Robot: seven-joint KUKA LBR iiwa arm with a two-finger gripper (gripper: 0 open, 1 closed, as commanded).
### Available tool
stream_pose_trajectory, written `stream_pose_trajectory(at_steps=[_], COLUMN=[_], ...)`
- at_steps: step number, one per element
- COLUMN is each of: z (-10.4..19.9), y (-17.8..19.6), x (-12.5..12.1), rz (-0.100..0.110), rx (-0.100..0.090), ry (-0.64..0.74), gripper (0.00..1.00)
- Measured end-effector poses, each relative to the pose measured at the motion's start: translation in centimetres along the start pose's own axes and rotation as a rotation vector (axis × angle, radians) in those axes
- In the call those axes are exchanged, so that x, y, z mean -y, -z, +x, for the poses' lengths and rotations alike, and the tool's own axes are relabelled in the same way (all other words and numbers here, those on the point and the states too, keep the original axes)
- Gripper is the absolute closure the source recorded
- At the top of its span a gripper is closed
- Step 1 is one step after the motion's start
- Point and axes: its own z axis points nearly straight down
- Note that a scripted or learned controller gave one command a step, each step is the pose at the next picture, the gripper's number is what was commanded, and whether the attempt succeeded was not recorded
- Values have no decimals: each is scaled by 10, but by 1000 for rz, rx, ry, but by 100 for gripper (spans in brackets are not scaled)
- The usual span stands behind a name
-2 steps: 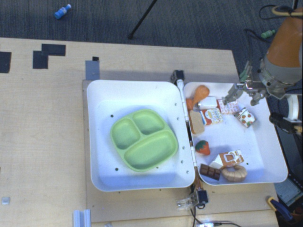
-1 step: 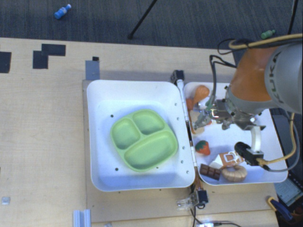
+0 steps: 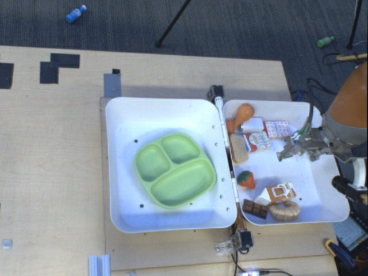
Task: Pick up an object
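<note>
The camera view looks down on two white bins on a wooden bench, with the arm (image 3: 348, 105) coming in from the right over the right bin (image 3: 328, 211). Its gripper (image 3: 286, 154) hangs above the middle of that bin, fingers spread and nothing between them. Just up and left of the fingertips lie a patterned packet (image 3: 276, 129) and a white carton (image 3: 255, 140), with an orange pear-shaped toy (image 3: 243, 112) beyond them at the far corner. Left of the gripper a bread slice (image 3: 239, 149) lies against the bin wall. Below and left of it sits a strawberry (image 3: 246, 179). Nearer the front edge, below the gripper, are a small orange-and-white box (image 3: 280, 192), a doughnut (image 3: 284, 211) and a chocolate bar (image 3: 255, 208). Well off to the gripper's left, the left bin (image 3: 118, 154) holds a green divided plate (image 3: 175, 169).
</note>
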Motion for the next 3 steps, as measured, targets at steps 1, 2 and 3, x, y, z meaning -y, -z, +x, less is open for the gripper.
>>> stream_pose_trajectory(at_steps=[1, 2, 3], z=[59, 150, 43], y=[30, 74, 221], x=[-52, -23, -66], rz=[-2, -1, -4], rx=[-3, -4, -1], ry=[4, 4, 3], gripper=[0, 0, 0])
